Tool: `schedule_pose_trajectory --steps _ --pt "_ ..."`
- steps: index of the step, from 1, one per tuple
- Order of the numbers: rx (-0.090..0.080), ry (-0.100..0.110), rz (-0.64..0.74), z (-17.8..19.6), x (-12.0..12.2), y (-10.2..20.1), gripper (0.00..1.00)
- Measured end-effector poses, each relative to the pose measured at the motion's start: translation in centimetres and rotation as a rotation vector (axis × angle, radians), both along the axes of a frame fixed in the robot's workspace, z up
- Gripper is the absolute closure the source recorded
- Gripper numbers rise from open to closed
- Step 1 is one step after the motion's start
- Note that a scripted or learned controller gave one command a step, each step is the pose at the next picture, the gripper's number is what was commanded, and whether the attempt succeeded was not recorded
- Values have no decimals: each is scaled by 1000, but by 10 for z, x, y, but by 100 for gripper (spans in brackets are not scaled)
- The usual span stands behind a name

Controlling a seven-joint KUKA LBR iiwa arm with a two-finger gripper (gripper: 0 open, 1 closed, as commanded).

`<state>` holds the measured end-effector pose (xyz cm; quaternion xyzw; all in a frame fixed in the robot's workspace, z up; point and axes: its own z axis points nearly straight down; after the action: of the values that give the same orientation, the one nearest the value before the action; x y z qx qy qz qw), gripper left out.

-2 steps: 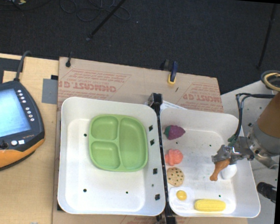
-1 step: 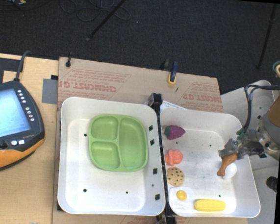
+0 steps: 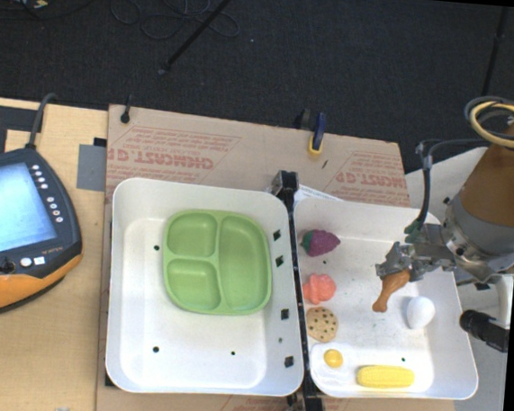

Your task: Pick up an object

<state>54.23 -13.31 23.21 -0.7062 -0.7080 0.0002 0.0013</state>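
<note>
I have the gripper (image 3: pixel 402 264) low over the right bin (image 3: pixel 444 376), and the brown drumstick-shaped toy (image 3: pixel 389 290) hangs from it. Its upper end sits up between the fingers, which look clenched on it, though the contact is small in this view and I would not swear to it. The toy's long axis runs down and slightly left from the fingers, its lower end near the bin floor, so I judge a straight lift is what the next move turns on.

Taking the drumstick as my landmark:
- white egg (image 3: pixel 419 310) just to its right
- purple fruit (image 3: pixel 321 242) to its left and further back
- pink piece (image 3: pixel 319 288) to its left
- speckled cookie (image 3: pixel 322 323) left and toward the front
- small orange ball (image 3: pixel 333 358) and yellow corn cob (image 3: pixel 384 377) at the front

The left bin (image 3: pixel 135 342) holds a green divided plate (image 3: pixel 217 263), well apart from the drumstick.
</note>
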Motion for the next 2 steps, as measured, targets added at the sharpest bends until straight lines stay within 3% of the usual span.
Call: schedule_pose_trajectory --steps 2 --pt "-1 1 -2 -15 13 105 100"
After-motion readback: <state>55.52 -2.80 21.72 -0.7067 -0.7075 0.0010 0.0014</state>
